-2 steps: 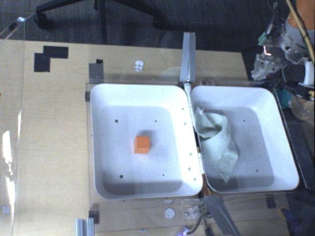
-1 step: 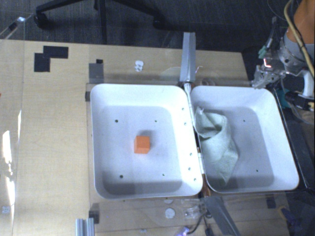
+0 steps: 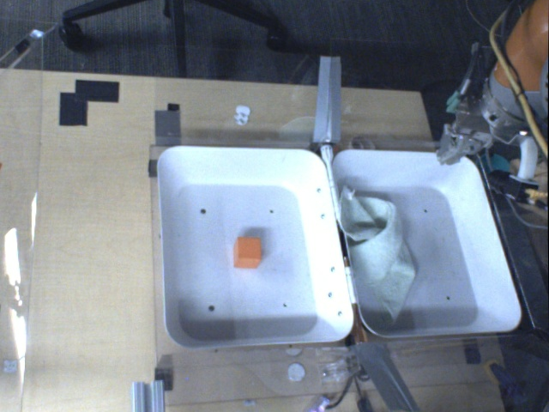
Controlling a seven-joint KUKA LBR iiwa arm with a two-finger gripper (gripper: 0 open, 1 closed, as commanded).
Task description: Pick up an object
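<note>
A robot arm [image 3: 515, 50] reaches in from the right, with its gripper [image 3: 453, 148] above the far right corner of the right bin [image 3: 493, 256]. Whether the claw is apart or together cannot be told from this angle, and nothing is seen held in it.

Two things could be picked. A small orange cube [image 3: 248, 252] sits alone near the middle of the left bin [image 3: 180, 230], well apart from every wall. A crumpled pale green cloth [image 3: 377, 251] lies in the right bin, bunched against the divider between the bins.

Risks, as a judgement: the cube is small and hard, so a slightly off-centre close would likely nudge it across the smooth floor instead of catching it. The cloth is soft and folded, so a pinch may take only a thin layer that slips free on lifting, and its closeness to the wall could make the claw strike the rim.

The bins rest on a light wooden bench [image 3: 86, 256] with black tape marks [image 3: 84, 99] at its far left. Beyond lies dark carpet [image 3: 386, 15] and the black legs of a chair base [image 3: 176, 3]. Cables [image 3: 515, 118] hang by the arm.
</note>
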